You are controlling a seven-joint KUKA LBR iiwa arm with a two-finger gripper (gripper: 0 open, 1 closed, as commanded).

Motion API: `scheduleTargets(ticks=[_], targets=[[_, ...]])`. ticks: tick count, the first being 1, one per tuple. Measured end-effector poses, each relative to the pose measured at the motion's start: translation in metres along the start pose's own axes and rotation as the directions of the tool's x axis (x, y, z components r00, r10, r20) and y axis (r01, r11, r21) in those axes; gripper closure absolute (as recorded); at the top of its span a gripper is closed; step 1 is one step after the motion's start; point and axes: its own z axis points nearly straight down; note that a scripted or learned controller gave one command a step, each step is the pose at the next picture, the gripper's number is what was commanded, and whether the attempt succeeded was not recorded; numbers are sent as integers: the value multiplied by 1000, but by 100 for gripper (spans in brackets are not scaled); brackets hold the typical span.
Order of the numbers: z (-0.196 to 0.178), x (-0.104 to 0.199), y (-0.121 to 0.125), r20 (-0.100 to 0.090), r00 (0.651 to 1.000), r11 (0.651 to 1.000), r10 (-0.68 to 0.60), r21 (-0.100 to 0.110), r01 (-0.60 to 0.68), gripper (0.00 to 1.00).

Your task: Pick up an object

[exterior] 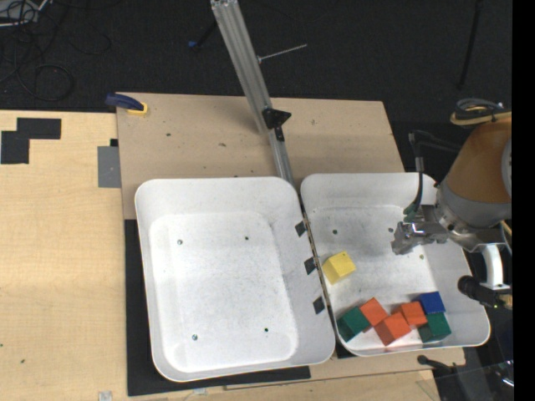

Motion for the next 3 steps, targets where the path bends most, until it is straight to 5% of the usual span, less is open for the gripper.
scheduleTargets(ticks=[2,3], targets=[[-97,-10,-7,1,1000,1000,-4,-2,4,100],[-105,40,7,-2,1000,1000,-12,1,12,100]])
